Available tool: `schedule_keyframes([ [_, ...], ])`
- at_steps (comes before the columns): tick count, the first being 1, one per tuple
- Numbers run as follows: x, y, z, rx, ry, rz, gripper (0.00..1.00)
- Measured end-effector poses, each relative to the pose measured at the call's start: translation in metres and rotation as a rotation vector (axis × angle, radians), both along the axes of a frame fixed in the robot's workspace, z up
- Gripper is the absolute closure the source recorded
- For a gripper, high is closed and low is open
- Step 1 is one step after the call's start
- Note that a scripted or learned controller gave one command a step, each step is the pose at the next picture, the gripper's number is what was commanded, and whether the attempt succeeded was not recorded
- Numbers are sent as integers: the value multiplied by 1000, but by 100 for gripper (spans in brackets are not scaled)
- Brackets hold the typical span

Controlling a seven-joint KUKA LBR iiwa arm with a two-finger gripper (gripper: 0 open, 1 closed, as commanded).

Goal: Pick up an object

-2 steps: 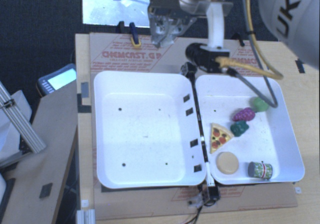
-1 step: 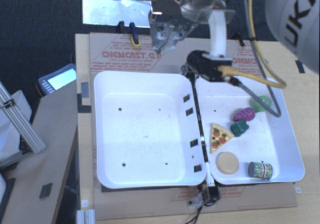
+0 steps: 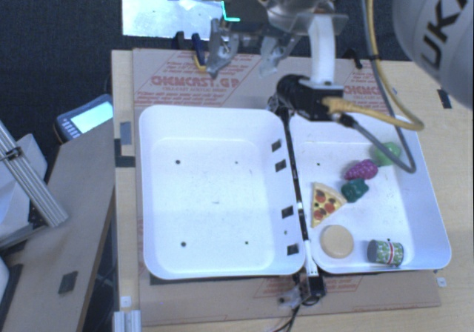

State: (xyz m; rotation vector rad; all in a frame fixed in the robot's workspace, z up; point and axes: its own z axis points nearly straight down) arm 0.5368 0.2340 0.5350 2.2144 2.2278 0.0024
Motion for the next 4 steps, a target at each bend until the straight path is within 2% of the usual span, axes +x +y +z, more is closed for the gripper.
schedule_keyframes([
  [1,0,0,12,1,-3,3,100],
  [2,0,0,11,1,-2,4,0],
  [3,1,0,23,2,-5,7,100],
  [4,1,0,22,2,-4,8,0],
])
